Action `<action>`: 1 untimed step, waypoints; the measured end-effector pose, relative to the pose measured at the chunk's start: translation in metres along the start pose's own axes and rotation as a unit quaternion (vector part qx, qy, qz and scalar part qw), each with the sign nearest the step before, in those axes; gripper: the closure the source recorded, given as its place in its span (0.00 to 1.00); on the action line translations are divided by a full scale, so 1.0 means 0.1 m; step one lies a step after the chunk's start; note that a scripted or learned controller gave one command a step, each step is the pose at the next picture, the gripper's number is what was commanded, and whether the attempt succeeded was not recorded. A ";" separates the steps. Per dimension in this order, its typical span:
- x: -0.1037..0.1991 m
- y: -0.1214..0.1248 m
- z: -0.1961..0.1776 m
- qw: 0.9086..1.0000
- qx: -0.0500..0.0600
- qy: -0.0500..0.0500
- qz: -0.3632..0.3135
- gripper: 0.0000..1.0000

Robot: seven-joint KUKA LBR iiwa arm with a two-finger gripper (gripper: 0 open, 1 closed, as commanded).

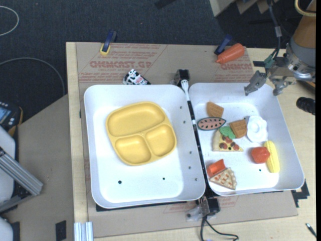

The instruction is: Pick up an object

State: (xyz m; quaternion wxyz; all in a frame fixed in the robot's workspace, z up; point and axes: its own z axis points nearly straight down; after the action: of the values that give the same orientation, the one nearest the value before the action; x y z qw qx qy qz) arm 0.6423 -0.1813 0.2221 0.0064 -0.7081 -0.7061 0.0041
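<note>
Toy food (235, 144), well below open end effector (266, 83)

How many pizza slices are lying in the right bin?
2. One pizza slice lies near the middle of the right bin, beside a green piece. The other pizza slice lies near the bin's front edge, below a red piece. None seems hidden.

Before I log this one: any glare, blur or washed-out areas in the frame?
Camera view: even lighting, soft shadows; the white bins are bright but not blown out; the yellow tray and toy food are sharp; the gripper is slightly soft; faint sheen on the tray's compartments.
</note>
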 end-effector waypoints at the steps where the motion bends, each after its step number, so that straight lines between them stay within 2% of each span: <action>1: 0.00 0.03 -0.09 1.000 -0.007 -0.002 -0.002 0.00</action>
State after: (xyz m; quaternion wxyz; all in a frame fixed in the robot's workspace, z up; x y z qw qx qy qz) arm 0.6452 -0.1809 0.2312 0.0001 -0.7071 -0.7071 0.0000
